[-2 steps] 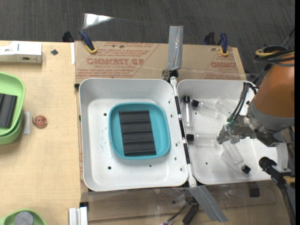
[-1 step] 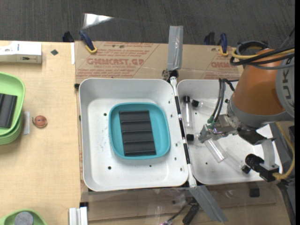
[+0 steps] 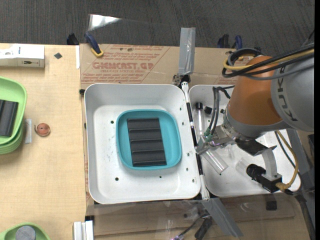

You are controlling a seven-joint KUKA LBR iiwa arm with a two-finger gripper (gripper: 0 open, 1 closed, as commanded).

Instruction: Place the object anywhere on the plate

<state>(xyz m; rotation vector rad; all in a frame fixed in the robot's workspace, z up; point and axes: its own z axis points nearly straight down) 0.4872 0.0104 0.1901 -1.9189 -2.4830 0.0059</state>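
Note:
A teal plate (image 3: 122, 134) sits in the middle of the left white bin (image 3: 100, 184). A black ribbed rectangular block (image 3: 146, 142) lies flat on the plate, filling most of its floor. My gripper (image 3: 206, 141) hangs low in the right bin (image 3: 235, 186), close to that bin's left wall and well apart from the plate and block. The orange wrist band (image 3: 252, 101) hides most of the gripper from above.
Clear tube-like pieces (image 3: 216, 160) lie on the right bin's floor beside the gripper. On the bench to the left are a green tray (image 3: 15, 96), a small red disc (image 3: 43, 129) and a white box (image 3: 22, 56). Cardboard (image 3: 130, 64) lies behind the bins.

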